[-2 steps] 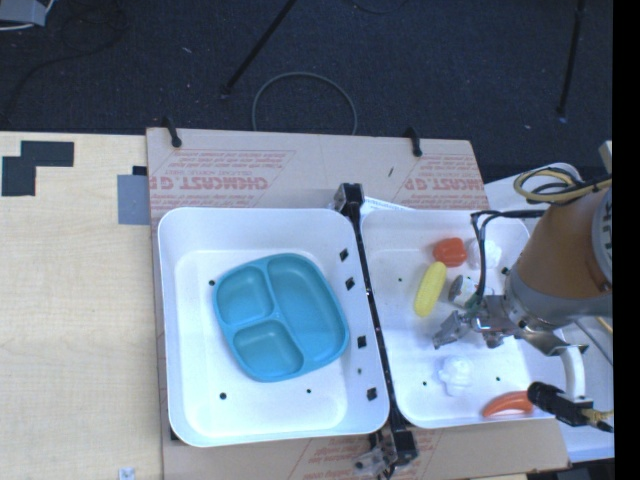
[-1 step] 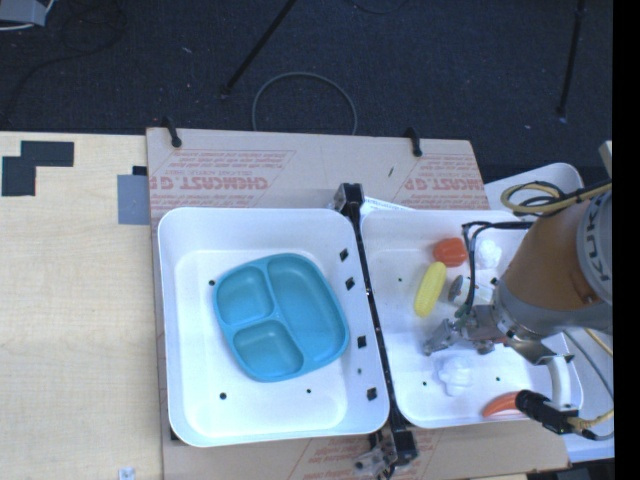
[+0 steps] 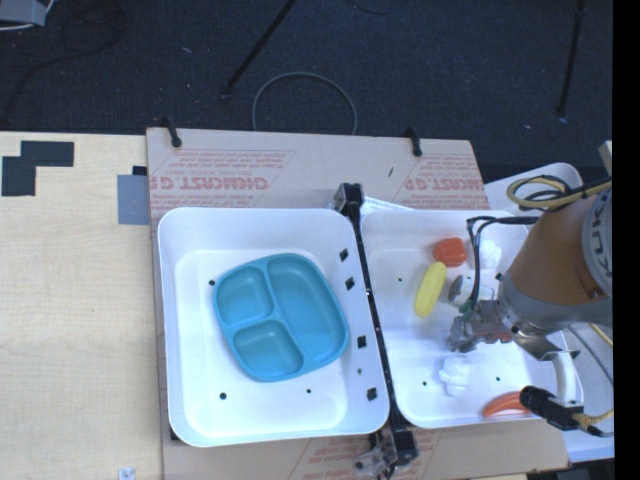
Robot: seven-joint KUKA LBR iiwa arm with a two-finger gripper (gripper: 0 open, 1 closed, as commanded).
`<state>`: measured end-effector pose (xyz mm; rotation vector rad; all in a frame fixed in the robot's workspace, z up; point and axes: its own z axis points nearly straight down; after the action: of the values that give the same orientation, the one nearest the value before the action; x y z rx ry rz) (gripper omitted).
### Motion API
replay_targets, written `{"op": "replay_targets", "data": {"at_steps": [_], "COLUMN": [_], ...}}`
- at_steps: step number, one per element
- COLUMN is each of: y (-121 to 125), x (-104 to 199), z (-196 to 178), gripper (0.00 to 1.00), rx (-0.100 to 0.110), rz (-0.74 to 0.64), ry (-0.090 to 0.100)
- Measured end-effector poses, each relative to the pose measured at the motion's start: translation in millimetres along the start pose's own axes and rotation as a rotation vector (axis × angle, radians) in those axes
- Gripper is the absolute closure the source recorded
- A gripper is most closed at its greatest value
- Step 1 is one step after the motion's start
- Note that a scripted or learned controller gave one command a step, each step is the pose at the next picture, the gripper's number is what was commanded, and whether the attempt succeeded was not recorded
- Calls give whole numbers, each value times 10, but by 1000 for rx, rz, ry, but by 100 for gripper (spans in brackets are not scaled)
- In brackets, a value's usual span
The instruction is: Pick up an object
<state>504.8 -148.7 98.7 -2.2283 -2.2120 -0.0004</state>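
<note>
Near the front edge of the right bin (image 3: 420,413) lies an orange piece (image 3: 503,404), and just beside it, to the left, a small white object (image 3: 454,374). Above them the gripper (image 3: 468,330) is low inside this bin, and the grey arm (image 3: 560,258) with its orange band reaches in from the right. I cannot tell if the fingers are apart or closed. A yellow object (image 3: 430,288) lies near the gripper, and a small orange object (image 3: 450,251) is behind it. In the left bin (image 3: 190,368) rests a blue divided plate (image 3: 279,315). Both bins stand on cardboard (image 3: 240,173) on the table (image 3: 70,318).
</note>
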Motion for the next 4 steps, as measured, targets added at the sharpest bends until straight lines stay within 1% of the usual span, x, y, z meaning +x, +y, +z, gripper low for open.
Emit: {"op": "replay_targets", "data": {"at_steps": [1, 2, 3, 4], "y": [18, 17, -27, -26], "x": [42, 71, 14, 536], "z": [-619, -1047, -1651, -1474], "gripper": [100, 100, 100, 100], "rx": [-4, -3, -4, 3], "rz": [-8, -8, -8, -11], "ry": [-2, -2, -2, 1]}}
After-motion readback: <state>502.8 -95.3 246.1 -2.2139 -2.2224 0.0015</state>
